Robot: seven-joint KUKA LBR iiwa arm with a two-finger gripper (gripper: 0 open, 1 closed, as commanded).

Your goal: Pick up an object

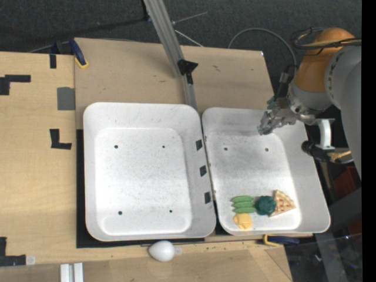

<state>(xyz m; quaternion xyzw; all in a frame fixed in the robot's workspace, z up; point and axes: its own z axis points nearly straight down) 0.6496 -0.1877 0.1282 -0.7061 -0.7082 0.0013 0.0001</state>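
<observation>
Small toy foods lie together near the front of the right bin (pixel 305 175): a green pea pod (pixel 242 202), a yellow piece (pixel 242 220), a dark green round item (pixel 265 205) and a pizza slice (pixel 284 203). My gripper (pixel 268 126) hangs over the bin's far right corner, well away from that cluster. I see nothing held in it.
The left bin (pixel 141 169) sits beside the right one. A white egg-shaped object (pixel 161 251) lies on the bench in front of the left bin. A slanted metal pole (pixel 170 40) stands behind the bins. The arm's body (pixel 329 69) fills the right side.
</observation>
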